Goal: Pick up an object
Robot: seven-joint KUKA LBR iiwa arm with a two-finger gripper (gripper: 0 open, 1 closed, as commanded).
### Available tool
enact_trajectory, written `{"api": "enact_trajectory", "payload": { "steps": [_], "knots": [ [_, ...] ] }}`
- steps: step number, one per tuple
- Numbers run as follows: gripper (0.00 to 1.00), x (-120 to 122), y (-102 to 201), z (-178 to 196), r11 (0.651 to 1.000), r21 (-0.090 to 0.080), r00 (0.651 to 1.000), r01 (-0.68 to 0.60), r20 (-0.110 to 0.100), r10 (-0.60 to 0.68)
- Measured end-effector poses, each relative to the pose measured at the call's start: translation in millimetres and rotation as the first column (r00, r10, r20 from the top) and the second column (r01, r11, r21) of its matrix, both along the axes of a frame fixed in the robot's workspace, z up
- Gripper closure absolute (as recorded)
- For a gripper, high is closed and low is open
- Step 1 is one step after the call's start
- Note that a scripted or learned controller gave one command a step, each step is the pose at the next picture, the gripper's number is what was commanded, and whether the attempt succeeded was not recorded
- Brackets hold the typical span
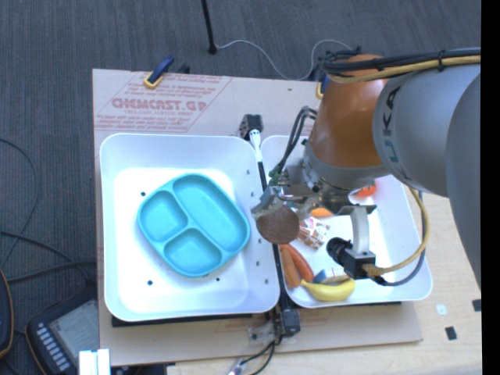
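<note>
Claw (269, 209) over the divide between bins, grip state cannot be determined, brown round object (276, 226) just below it, banana (328, 289) and carrot (295, 264) in right bin (418, 276), blue divided plate (193, 223) in left bin (125, 151).

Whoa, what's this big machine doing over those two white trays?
A robot arm reaches in over the right bin, which holds a jumble of small things, among them a banana and a carrot-like orange piece. A brown round object sits at the bins' shared edge under its wrist. The left bin holds a blue divided plate. It is trying to pick something up.
</note>
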State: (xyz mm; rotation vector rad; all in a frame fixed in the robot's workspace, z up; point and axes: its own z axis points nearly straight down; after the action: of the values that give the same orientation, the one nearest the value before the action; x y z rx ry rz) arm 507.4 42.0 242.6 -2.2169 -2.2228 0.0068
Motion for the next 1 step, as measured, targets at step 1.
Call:
{"api": "enact_trajectory", "payload": {
  "steps": [1],
  "knots": [
    [1.00, 147.2, -34.2, -35.7, 1.000, -0.001, 1.000, 0.003, 0.003, -0.003]
  ]
}}
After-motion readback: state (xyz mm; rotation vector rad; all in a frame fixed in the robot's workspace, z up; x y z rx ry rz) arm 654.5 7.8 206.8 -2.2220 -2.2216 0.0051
